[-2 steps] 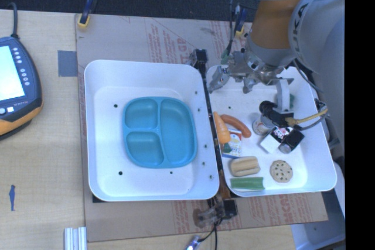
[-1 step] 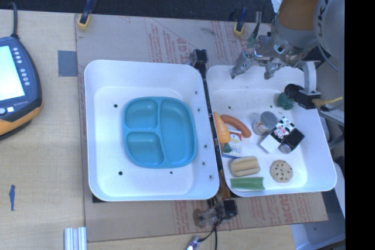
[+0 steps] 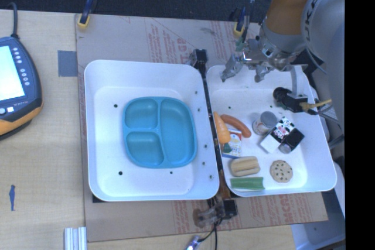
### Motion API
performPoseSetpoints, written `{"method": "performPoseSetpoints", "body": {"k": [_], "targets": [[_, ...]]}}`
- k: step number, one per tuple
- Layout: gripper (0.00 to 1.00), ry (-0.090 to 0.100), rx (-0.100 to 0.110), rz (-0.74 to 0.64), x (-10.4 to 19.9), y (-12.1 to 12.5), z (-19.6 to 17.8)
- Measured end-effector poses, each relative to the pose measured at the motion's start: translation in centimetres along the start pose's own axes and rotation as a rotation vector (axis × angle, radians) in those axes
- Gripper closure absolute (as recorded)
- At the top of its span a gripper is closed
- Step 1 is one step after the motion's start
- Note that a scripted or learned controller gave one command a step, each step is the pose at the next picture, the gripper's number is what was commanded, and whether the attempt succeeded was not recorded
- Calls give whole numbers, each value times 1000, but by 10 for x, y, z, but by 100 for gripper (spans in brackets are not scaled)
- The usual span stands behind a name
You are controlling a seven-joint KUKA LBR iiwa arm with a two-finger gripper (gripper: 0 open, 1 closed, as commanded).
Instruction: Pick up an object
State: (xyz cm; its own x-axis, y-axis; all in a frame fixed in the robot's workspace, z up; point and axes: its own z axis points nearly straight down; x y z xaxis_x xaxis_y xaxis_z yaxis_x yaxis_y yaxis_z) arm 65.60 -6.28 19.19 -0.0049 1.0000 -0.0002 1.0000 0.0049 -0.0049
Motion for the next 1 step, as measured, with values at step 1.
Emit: {"method": "performPoseSetpoints", "body": {"k": [1], "targets": [[0,0,2,0,23,0,0]]}}
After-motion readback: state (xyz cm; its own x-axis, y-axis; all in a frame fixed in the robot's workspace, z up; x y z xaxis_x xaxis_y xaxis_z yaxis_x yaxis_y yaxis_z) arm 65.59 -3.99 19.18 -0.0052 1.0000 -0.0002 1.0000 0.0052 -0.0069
